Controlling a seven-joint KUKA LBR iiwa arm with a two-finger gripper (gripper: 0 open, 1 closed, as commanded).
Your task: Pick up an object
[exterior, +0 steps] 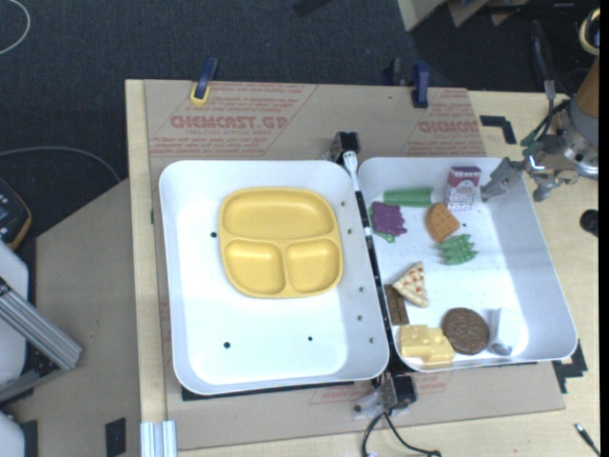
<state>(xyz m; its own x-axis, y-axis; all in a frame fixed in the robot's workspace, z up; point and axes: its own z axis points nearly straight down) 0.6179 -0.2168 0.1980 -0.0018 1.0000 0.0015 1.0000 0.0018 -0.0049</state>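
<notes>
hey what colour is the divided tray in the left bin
Yellow. The tray shows plainly in the camera view, inside the white left bin.

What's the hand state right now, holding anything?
hand: open, nothing between its fingers, hovering over the upper right corner of the right bin, just right of the small carton.

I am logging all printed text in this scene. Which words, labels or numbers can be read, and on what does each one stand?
"CHEMCAST GP": red print, repeated on the brown protective paper covering the bench board.
Small pink-and-white carton in the right bin: its print is too small to read.
</notes>
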